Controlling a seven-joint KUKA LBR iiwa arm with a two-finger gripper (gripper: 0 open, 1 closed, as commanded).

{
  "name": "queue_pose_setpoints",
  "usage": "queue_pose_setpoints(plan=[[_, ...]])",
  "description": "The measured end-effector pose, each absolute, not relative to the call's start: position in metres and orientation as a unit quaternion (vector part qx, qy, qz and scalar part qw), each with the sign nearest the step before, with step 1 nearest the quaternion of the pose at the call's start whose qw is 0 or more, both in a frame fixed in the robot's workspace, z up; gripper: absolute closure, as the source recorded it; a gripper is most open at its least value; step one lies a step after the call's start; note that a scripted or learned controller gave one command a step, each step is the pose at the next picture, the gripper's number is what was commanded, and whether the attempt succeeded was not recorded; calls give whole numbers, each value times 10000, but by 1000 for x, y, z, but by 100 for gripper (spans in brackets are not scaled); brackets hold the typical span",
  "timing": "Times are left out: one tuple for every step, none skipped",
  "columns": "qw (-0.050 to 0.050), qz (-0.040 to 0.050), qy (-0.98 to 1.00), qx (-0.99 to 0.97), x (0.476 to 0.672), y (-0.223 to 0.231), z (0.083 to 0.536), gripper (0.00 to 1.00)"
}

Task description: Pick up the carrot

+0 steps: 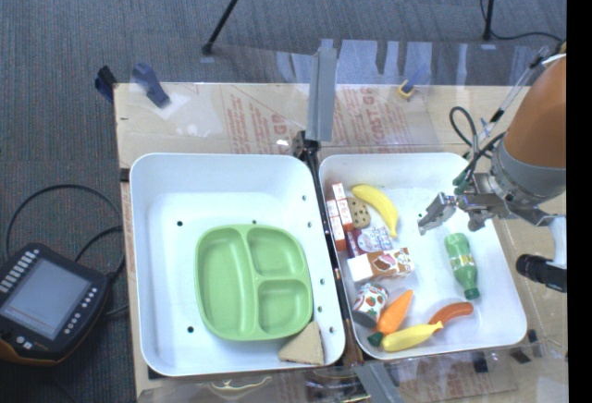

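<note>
Orange carrot (397,310) lies in the right bin (508,255), near-left part, slanted with its green tip toward the near-left. It's crowded: a round printed carton (369,301) touches it on the left, a yellow corn-like piece (412,335) lies just beside it on the near side, a red-orange sausage-like item (451,312) sits just right of it, and a small boxed carton (388,263) is just beyond it on the far side.

Claw (446,212) hangs over the middle-right of the same bin, near the green bottle (462,265) and right of the banana (377,205). Nothing between the fingers. Whether they're apart or together I cannot tell from this angle. Claw is well apart from the carrot, which is nearer to the camera and further left.

My read: approach step, grasp not begun.

To do it well:
- Move the claw near-left until it's centred over the carrot's thick orange body, not the green tip.
- Rotate the wrist so the fingers close across the carrot's short axis, at right angles to its slant.
- Fingers need to drop into the gaps beside it; the left gap by the round carton looks tightest, so bias slightly toward the thick upper end.
- Descend straight, close, lift vertically.

Risks: pinching the corn piece or the carton along with it, or the tapered body squirting out.

Left bin (157,207) holds a green divided plate (252,281); irrelevant here.
</note>
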State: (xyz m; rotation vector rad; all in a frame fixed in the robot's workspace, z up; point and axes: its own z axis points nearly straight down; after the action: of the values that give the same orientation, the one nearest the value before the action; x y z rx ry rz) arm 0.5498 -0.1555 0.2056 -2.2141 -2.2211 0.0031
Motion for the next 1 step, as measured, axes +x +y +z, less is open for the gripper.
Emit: queue_pose_setpoints(plan=[[-70,-57,-7678,-6407,532,-125,110,0]])
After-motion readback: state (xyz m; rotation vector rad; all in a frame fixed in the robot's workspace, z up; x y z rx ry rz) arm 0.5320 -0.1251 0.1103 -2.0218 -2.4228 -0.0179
